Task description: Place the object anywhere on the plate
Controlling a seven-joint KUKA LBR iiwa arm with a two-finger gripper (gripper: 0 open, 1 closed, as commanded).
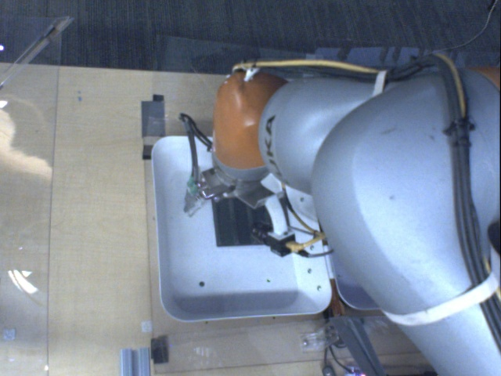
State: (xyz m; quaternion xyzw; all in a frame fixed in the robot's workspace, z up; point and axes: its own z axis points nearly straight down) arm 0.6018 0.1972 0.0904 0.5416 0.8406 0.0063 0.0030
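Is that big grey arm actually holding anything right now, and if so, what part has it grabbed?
It cannot be told. The arm hangs over the left white bin and hides whatever lies under its wrist, so no held object shows.

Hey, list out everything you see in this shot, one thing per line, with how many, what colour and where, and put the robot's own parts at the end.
bin: one in full sight, white, shallow, centre of the bench; the rim of a second peeks out to its right beneath the arm.
dark rectangle: one, black, on the floor of the left bin, partly under the wrist.
bench: one, light wood, under the bins.
clear panel: one, see-through with glare, over the bench's left part.
brackets: dark grey, one at the bin's upper left corner, one below its lower left corner.
floor: dark carpet along the top.
arm: one, grey with an orange band, reaching from the right over the left bin.
cables: yellow and black, along the arm.
tool: one, below the orange band, over the bin.
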